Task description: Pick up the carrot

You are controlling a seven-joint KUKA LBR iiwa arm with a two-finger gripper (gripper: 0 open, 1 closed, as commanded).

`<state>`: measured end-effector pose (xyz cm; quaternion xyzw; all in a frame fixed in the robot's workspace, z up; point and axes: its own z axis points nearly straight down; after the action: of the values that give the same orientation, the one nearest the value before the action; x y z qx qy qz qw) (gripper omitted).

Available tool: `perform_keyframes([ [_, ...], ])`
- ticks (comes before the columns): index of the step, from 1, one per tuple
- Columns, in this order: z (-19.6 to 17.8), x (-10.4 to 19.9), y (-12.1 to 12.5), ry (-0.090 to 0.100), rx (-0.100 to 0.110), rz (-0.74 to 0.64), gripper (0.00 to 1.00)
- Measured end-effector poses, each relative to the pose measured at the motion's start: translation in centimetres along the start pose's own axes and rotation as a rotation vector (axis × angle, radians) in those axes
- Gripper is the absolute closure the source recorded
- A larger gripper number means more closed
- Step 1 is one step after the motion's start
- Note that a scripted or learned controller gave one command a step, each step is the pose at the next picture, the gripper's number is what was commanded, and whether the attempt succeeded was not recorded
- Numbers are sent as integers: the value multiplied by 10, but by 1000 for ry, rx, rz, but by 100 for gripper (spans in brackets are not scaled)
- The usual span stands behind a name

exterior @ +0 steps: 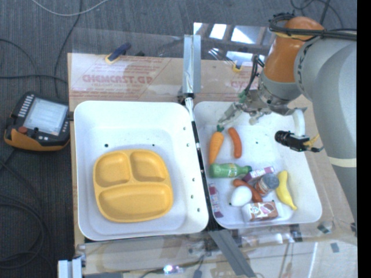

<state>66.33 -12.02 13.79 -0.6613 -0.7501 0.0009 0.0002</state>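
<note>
While you watch the right bin:
Gripper (239, 113): two-finger, fingers spread apart, nothing between them, just above the carrot's green top.
Carrot (215, 145): orange tapered carrot lying beside an orange-red sausage (235, 142).

Two bins sit side by side on the surface (116, 74). The left bin (87, 120) holds a divided tray (133, 184). In the right bin (307, 207), the carrot (215, 145) lies just left of a sausage (235, 142), a bottle (229, 170) in front of both, a banana (284, 190) far right; the gripper (240, 113) is above the carrot's back end.
</note>
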Motion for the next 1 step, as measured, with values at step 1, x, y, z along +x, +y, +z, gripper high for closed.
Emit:
perform_keyframes([
  [1, 48, 21, -25, -5, -9, 39, 0],
])
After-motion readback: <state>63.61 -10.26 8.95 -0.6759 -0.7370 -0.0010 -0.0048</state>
